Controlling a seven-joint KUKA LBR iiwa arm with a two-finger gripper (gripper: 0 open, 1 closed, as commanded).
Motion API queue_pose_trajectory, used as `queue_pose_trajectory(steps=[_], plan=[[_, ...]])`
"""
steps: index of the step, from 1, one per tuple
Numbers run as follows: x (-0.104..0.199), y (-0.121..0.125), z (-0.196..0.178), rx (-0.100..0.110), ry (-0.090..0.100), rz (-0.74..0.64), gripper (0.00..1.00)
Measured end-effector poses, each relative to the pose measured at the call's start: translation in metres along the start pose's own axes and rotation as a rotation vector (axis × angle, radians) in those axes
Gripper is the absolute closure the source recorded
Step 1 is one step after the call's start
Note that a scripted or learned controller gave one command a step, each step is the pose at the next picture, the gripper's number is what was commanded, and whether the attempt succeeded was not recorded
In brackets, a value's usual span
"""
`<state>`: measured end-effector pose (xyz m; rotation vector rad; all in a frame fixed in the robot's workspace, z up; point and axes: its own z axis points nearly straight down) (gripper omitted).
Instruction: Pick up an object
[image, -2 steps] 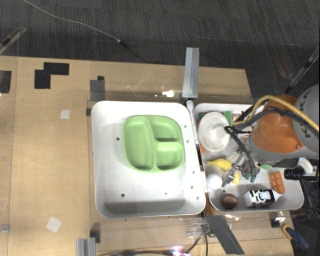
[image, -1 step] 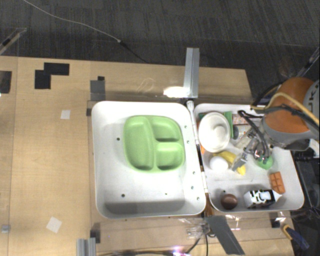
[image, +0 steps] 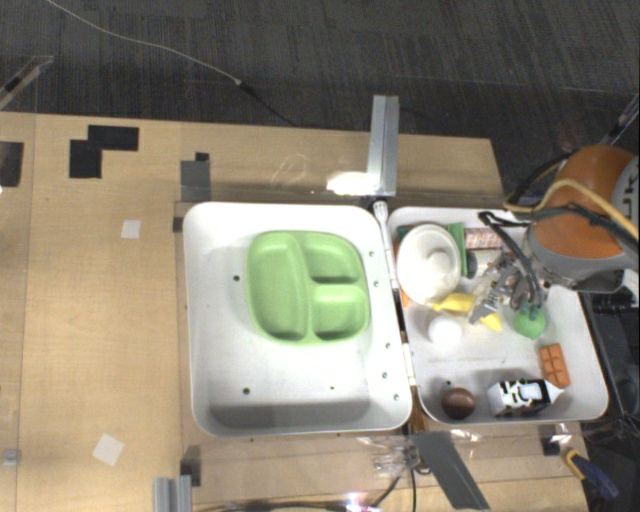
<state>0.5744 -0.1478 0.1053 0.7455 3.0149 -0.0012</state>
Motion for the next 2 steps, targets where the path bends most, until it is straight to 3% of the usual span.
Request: queue_pose_trajectory(steps=[1,2], plan=[[-0.041,0.08,-0.086,0.003,0.022,0.138,1.0],[-0.018,0.139,-0.137,0.007,0.026,0.319,1.0]])
